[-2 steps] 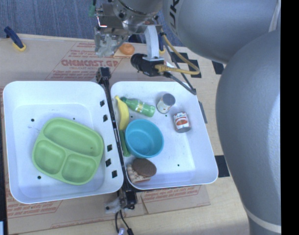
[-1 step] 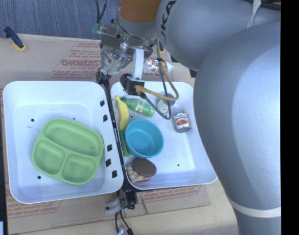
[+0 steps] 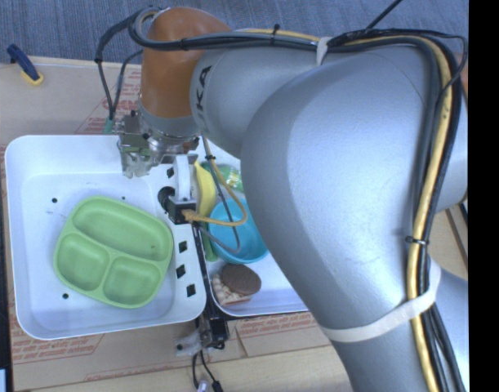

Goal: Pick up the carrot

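Note:
My gripper hangs over the far right part of the left bin, just under the orange wrist band. It sits above the back edge of the green divided plate that lies in that bin. The big grey arm covers most of the right bin. Of that bin's contents I see a yellow banana-like piece, a blue bowl and a brown round item. I see no carrot in the uncovered parts of the bins.
A white divider with black marks runs between the bins. Cardboard lines the bench behind the bins. A blue clamp sits at the far left corner. Cables hang at the front edge.

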`<state>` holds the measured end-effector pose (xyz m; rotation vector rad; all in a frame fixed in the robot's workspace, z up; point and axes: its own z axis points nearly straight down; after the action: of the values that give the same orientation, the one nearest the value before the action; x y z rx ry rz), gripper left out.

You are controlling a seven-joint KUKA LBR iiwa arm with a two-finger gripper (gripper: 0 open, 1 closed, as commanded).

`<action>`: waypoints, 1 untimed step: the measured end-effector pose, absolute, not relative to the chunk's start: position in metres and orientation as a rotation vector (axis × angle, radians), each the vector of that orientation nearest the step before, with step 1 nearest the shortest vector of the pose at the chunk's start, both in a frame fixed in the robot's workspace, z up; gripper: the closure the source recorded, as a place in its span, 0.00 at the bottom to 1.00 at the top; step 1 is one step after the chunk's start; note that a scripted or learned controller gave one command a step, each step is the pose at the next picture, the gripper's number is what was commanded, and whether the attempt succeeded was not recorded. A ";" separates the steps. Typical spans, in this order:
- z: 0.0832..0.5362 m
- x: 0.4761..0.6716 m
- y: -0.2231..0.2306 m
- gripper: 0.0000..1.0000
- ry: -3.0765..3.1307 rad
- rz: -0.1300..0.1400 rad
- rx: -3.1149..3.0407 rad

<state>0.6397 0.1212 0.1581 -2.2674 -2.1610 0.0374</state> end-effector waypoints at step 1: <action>0.165 0.643 0.120 0.00 -2.163 0.021 -2.275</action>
<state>0.6431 0.1204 0.1645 -2.2755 -2.1632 0.0210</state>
